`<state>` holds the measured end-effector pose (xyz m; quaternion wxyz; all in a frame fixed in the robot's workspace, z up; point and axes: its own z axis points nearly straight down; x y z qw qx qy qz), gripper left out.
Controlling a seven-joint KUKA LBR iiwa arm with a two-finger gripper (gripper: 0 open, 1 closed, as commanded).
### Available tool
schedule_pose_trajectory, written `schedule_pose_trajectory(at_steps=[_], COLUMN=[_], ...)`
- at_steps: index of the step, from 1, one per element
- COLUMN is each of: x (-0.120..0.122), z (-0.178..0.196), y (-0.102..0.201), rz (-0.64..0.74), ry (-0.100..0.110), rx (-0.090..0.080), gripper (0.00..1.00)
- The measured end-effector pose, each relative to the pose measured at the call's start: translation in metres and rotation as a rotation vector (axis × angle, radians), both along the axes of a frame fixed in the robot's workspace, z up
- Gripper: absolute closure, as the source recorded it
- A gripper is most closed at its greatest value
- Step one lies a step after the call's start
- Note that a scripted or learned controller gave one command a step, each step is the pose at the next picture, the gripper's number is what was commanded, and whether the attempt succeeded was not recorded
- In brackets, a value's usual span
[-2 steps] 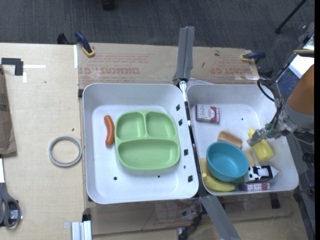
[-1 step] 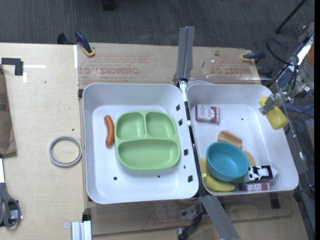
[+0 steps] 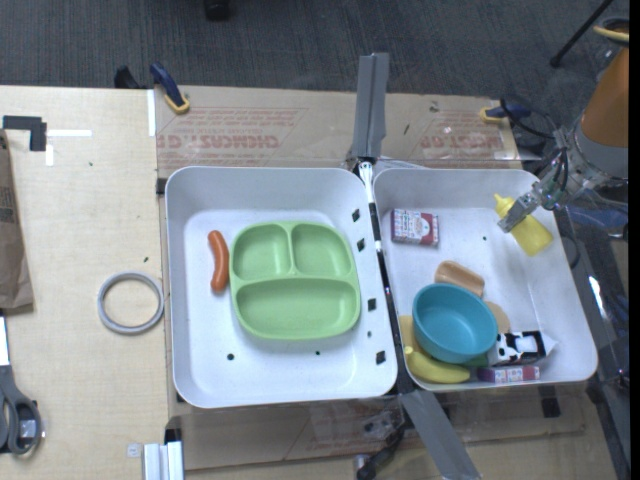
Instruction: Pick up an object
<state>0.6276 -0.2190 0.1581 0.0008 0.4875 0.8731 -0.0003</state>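
My gripper hangs over the far right corner of the right bin, reaching in from the right. It is shut on a small yellow object, which sticks out on both sides of the fingers. Further inside the right bin lie a red and white box, a tan bun, a blue bowl, a banana, a black and white toy and a purple packet.
The left bin holds a green divided plate and an orange sausage. On the bench to the left lie a grey tape ring and scissors. A grey post stands behind the bins.
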Motion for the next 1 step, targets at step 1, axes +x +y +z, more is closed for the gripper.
schedule_pose_trajectory(at_steps=[1], x=[0.0274], z=[0.0563], y=[0.0608], rz=[-0.158], ry=[-0.002], rx=[0.0], gripper=[1.0])
